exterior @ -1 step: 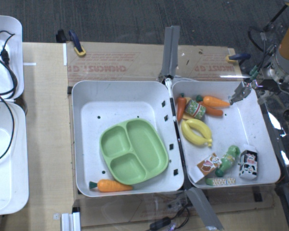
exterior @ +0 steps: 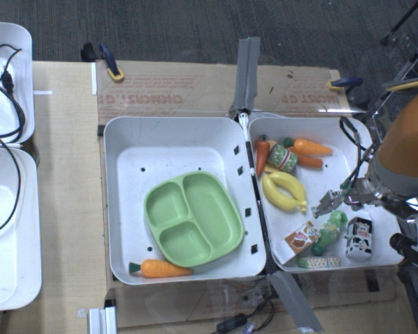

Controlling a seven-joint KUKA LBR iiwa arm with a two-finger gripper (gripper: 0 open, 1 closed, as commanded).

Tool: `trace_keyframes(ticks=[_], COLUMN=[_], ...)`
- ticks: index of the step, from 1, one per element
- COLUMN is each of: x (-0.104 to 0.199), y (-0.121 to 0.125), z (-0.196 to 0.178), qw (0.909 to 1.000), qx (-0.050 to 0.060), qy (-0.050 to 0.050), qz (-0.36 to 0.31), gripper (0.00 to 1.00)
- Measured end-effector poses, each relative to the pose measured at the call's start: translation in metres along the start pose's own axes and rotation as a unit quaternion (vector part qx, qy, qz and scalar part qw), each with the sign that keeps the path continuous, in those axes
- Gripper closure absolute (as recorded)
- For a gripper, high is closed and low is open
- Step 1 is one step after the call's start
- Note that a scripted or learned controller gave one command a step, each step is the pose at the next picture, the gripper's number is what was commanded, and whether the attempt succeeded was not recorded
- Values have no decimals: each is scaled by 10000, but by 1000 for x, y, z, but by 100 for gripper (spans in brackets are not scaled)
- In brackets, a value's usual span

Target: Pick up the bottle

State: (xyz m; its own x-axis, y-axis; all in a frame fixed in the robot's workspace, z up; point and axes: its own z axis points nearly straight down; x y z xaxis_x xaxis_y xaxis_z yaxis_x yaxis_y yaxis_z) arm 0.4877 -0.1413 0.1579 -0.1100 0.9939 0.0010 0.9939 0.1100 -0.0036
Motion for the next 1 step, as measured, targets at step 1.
trace_keyframes(ticks=[1], x=[-33], y=[-13], z=[66], qw=[9925], qx=[-21], qy=[-5], qz=[-1221], gripper=[0])
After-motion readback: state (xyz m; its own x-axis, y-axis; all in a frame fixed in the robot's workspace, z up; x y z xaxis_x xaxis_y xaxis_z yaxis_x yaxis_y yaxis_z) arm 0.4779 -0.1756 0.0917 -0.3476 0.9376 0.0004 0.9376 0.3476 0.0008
